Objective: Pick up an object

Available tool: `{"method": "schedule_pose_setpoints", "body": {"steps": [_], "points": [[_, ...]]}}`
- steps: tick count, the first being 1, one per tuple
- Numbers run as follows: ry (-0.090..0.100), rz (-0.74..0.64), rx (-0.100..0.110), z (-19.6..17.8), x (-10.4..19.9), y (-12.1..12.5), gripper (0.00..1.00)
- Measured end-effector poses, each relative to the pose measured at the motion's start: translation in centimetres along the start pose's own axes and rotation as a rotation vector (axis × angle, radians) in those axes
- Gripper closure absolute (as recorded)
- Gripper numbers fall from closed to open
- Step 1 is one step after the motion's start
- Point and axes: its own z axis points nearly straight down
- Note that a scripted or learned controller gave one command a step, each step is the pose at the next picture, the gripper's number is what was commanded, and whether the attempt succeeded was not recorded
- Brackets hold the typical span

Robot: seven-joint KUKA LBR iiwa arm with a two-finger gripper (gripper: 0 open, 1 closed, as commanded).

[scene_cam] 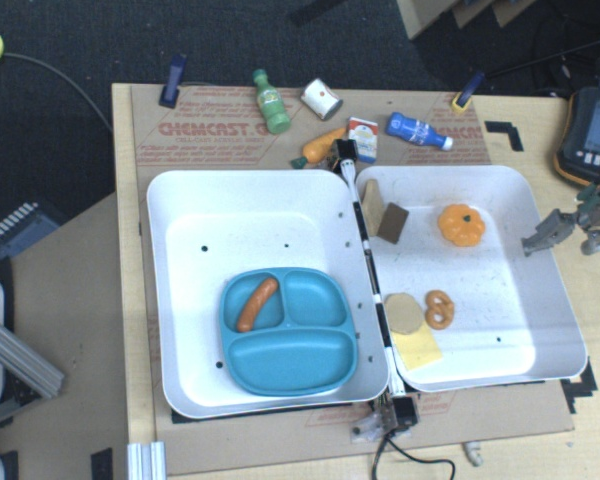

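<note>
Lower centre-left: blue three-compartment plastic plate (pixel 290 363) in the left white bin (pixel 180 268), with an orange-brown toy sausage (pixel 257 303) lying slanted in its upper-left compartment

Right white bin (pixel 540 318), lower left corner: flat yellow cheese-slice square (pixel 417 349), touching a tan round cracker-like disc (pixel 403 313) just above it; small brown toy pretzel (pixel 439 309) just beside the disc on the right

Further up in the same bin: brown block-shaped piece (pixel 390 220) near the left wall, orange toy pumpkin (pixel 461 224) to its right, apart from it

Right edge mid-frame: grey two-finger gripper (pixel 555 230) sits at the right bin's outer rim, nothing between its fingers; can't tell whether they're spread or closed

Top of frame, on the cardboard behind the bins: green toy bottle (pixel 272 103), white-and-silver toy can (pixel 321 98), orange carrot-like toy (pixel 324 147), red-and-white small carton (pixel 362 138), blue toy bottle lying on its side (pixel 418 131)
</note>
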Motion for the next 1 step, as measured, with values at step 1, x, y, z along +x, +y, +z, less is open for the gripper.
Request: {"method": "schedule_pose_setpoints", "body": {"steps": [1], "points": [[0.001, -0.001, 0.002, 9.72, 3.89, 2.19, 0.0]]}}
